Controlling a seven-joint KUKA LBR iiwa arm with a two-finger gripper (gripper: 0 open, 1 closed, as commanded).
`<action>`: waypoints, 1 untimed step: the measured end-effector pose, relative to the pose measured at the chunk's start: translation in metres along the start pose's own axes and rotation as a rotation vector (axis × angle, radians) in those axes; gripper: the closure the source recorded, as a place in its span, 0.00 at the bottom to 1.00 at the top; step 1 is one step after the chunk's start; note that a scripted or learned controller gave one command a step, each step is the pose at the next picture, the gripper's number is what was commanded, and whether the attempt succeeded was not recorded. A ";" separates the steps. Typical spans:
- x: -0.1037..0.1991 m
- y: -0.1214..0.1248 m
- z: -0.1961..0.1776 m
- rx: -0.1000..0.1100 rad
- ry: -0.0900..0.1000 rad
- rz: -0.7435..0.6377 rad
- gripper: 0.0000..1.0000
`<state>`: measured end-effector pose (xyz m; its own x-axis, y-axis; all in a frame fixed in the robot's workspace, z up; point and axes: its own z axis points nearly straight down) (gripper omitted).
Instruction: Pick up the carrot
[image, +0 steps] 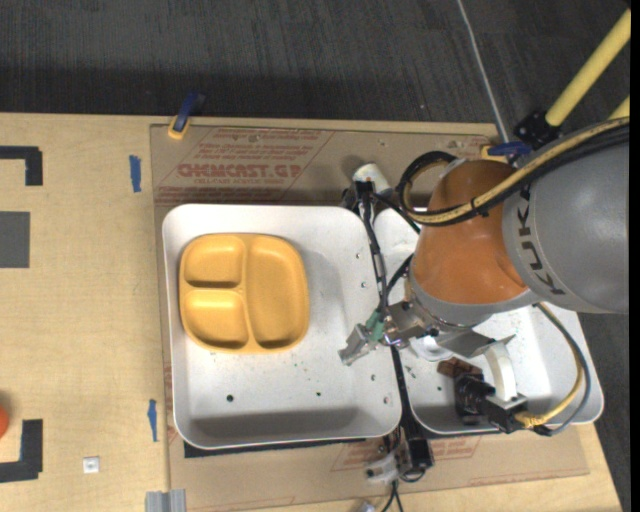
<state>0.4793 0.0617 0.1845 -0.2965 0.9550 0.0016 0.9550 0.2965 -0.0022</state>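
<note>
gripper (357, 345) sits low over the left bin (270, 415) by its right wall, grasp state unclear; locate the carrot first, then descend centred on it

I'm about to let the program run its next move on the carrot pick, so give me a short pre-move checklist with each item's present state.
1. Carrot located: cannot tell; none is identifiable in the camera view.
2. End effector over a bin: ok; it sits at the right edge of the left bin.
3. End effector fingers: cannot tell.
4. Yellow divided plate apart from the end effector: ok; it lies in the left bin's upper left.
5. Right bin contents: cannot tell; the arm covers most of it.
</note>
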 end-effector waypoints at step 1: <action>-0.029 0.022 0.000 -0.004 -0.002 0.084 0.00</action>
<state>0.5088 0.0401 0.1845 -0.2148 0.9766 -0.0005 0.9766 0.2148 0.0017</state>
